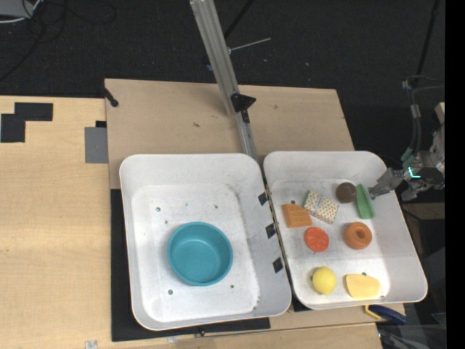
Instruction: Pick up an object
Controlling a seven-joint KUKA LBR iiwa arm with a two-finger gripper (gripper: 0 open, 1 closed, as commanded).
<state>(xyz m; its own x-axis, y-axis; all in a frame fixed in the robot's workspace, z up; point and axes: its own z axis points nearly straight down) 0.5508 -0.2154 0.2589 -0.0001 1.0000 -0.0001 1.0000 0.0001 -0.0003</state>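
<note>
The right bin [396, 267] holds several small objects: a green cylinder [364, 203], a brown ball [345, 191], a patterned block [322, 207], an orange square cracker [296, 215], a red tomato-like piece [316, 239], an orange donut [357, 235], a yellow lemon [324, 280] and a yellow wedge [362, 286]. My gripper [381, 186] reaches in over the bin's right rim. Its tip sits just above and right of the green cylinder's upper end. Nothing is seen held in it.
The left bin [145, 173] holds a teal bowl [200, 252]. A metal rail [221, 57] slants down from the top to the gap between the bins. The bench top lies bare behind the bins.
</note>
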